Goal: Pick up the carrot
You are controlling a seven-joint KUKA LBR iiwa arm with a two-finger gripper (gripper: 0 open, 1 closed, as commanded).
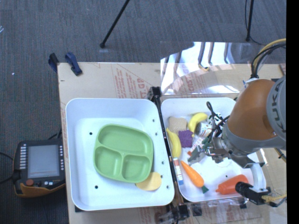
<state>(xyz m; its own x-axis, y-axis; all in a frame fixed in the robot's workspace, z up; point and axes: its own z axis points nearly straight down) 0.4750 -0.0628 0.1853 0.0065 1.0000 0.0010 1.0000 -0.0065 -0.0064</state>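
Two white bins sit side by side on the bench in the camera view: the left bin [77, 125] holds a green divided plate [123, 153] with a pale yellow piece [149, 182] at its lower right edge, and the right bin [224, 101] holds the clutter. The carrot [192, 173] lies in the lower middle of the right bin, orange body slanting down to the right with its green tip lowest, just right of a marker pen [177, 171] set along the bin's left wall. The gripper [200, 151] hangs just above and to the right of the carrot's upper end; whether it is open or closed cannot be told, and nothing is seen held in it. Risk 1: the carrot lies at a slant, so a grasp not aligned across its body may slip off the taper. Risk 2: the marker pen and a banana [174, 142] lie near, so a descent offset to the left may catch them instead. Risk 3: a second orange item [232, 184] at the lower right may be mistaken for the target. Red lettering on the cardboard [131, 80] beneath the bins is too small to read; the handheld screen unit [41, 164] at lower left shows no legible text.
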